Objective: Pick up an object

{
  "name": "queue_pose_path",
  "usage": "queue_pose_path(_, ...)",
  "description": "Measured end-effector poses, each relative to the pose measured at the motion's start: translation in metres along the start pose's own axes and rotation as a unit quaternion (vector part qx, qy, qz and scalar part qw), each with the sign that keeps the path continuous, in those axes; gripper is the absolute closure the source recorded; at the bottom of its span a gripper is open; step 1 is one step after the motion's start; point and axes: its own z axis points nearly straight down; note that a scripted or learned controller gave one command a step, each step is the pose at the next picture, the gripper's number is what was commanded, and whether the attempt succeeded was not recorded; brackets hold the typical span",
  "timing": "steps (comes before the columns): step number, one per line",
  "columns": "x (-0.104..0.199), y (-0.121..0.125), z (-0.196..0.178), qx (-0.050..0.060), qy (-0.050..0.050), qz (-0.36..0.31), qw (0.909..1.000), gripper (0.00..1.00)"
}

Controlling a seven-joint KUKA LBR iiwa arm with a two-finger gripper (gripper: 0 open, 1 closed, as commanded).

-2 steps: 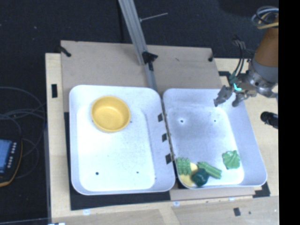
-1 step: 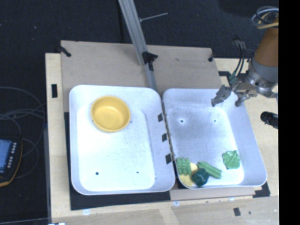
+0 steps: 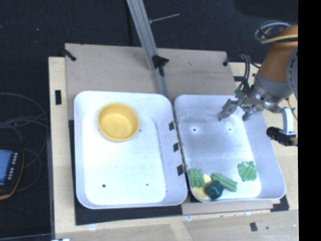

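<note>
A yellow bowl (image 3: 118,121) sits near the left bin's (image 3: 85,149) far left corner. Green toys (image 3: 220,181) cluster along the right bin's (image 3: 268,149) near edge. The gripper (image 3: 234,111), fingers spread and holding nothing, hangs by that bin's far right edge, well apart from them.

Single fixed camera, mounted high above the desk (image 3: 60,134), looking down at a slant. Far enough back to take in both white bins whole: left bin (image 3: 120,195) and right bin (image 3: 261,134), side by side, plus desk border and dark floor beyond. The arm (image 3: 276,69) enters from the frame's right, upper part. A metal post (image 3: 143,24) rises toward the lens from behind the bins. No second view; nothing shared.
</note>
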Motion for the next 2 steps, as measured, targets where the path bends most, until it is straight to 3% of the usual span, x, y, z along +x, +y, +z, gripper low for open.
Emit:
queue_pose_path(1,0.004,-0.008,0.058,0.000,0.000,0.000,1.0000,0.00)
queue_pose_path(2,0.004,-0.008,0.071,-0.002,-0.001,0.000,1.0000,0.00)
